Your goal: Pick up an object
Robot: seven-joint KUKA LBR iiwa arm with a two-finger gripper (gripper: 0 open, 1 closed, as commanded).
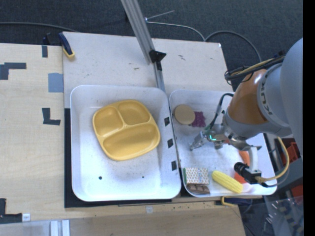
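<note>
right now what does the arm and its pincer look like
The arm is bulky, with rounded grey casing and an orange band above the wrist. Black and yellow cables loop along its outside. It narrows to a small metallic grey pincer with thin fingers, and a small green light glows just behind them.

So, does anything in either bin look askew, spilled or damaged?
Only mildly: the yellow three-compartment plastic plate sits rotated in the left white bin, not square with the walls. Nothing looks spilled or broken.
</note>
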